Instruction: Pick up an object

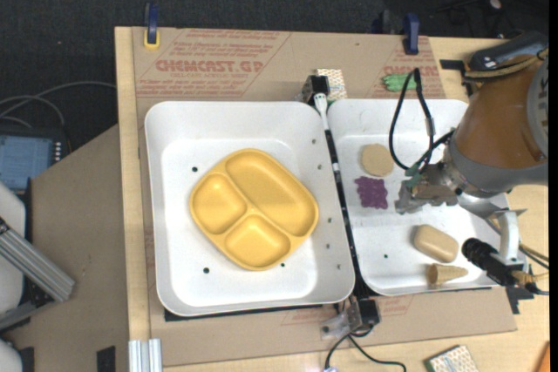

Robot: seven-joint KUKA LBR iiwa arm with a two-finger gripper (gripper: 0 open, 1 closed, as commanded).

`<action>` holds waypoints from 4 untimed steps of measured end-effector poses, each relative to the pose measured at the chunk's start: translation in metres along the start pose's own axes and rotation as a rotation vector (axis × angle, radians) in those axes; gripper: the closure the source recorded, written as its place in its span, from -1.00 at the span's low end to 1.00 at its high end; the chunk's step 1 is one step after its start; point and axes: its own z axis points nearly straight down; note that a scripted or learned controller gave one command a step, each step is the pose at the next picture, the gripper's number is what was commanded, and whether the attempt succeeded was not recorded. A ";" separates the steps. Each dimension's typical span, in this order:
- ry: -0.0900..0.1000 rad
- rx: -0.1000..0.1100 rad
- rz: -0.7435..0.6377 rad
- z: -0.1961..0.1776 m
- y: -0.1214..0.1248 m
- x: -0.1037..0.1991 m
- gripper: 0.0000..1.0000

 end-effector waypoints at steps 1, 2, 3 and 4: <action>-0.006 0.002 0.010 0.010 0.036 -0.069 1.00; 0.004 0.011 0.002 0.038 0.022 -0.007 1.00; 0.000 0.007 0.006 0.037 0.023 -0.011 -1.00; -0.001 0.002 0.003 0.075 0.073 -0.003 -1.00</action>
